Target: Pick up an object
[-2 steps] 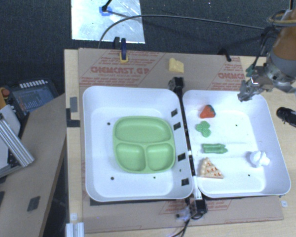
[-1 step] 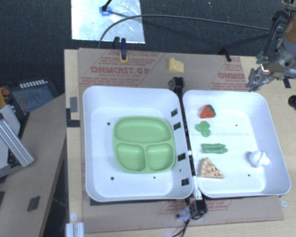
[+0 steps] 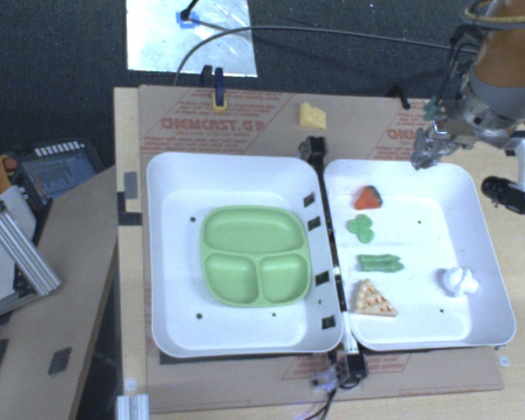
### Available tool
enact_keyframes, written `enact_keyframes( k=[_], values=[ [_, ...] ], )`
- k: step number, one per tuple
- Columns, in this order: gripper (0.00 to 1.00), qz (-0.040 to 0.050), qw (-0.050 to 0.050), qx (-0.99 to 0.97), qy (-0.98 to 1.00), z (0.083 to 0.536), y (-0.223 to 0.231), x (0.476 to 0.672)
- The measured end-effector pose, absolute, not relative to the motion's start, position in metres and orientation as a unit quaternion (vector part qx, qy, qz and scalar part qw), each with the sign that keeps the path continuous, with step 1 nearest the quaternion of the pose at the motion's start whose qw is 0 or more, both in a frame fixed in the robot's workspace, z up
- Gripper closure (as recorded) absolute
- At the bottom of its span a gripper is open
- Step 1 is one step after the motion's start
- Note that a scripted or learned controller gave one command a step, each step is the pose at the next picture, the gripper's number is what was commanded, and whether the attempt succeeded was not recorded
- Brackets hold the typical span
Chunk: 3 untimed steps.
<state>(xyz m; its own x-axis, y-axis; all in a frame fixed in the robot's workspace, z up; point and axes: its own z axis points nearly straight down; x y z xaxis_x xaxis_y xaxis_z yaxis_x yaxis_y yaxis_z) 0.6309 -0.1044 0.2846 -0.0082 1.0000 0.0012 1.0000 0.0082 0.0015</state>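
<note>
The right bin [image 3: 481, 234] holds a red-orange toy food piece [image 3: 367, 199], a green broccoli-like piece [image 3: 360, 227], a green bean pod [image 3: 380, 263], a pizza slice [image 3: 373, 299] and a white crumpled piece [image 3: 457, 280]. My gripper [image 3: 424, 153] hangs over the bin's far rim, up and to the right of the red piece, with nothing visible between its fingers. The arm's orange band sits at the top right corner.
The left bin [image 3: 166, 234] carries a green three-compartment plate [image 3: 252, 255]. A yellow block [image 3: 312, 115] lies on the cardboard behind the bins. A black clip divider [image 3: 319, 226] joins the two bins. Equipment stands at the far left.
</note>
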Motion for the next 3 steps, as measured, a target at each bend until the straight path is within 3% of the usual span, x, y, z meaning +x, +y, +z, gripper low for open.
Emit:
enact_keyframes(
  k=[2,3],
  values=[
    [1.00,0.0010,-0.001,0.704,0.710,0.262,0.002,0.643],
    [1.00,0.0006,-0.001,0.704,0.711,0.237,0.056,0.637]
  ],
)
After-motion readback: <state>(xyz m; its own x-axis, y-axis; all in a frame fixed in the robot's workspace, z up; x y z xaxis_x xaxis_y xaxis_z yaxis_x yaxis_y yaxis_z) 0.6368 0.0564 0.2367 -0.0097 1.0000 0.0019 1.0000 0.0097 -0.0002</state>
